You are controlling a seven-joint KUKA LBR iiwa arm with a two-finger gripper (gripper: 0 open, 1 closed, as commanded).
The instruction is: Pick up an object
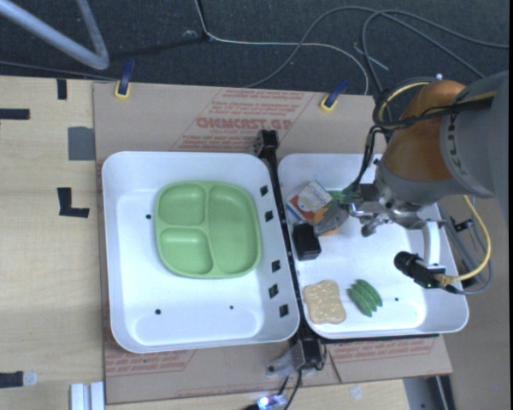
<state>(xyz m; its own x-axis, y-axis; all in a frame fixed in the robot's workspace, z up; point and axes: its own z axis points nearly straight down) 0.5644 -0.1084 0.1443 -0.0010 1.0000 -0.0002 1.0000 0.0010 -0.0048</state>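
Nearest the camera loomed the grey arm (474, 131) with its orange band (419, 143), reaching in from the right over the right bin (436, 314). Its gripper (346, 205) sat low at the bin's upper left, pressed in among a small clutter: a colourful packet (306, 200) and a grey-orange item (329, 220) just beside it. Whether the jaws were apart, together, or clamped on anything, I could not tell; the wrist hid them.

A black block (307, 243) lay just below that clutter against the divider. Further down rested a tan cracker-shaped piece (325, 301) and, beside it but apart, a green pod (365, 297). The left bin (128, 314) held a green divided plate (209, 229).

The likeliest target seemed to be the packet or its neighbour. The risk, as I judged it, lay in the crowding: the two items touched, so closing there might pinch an edge, drag both, or shove one against the bin wall. The packet also looked thin and slippery, apt to slide free on lifting.
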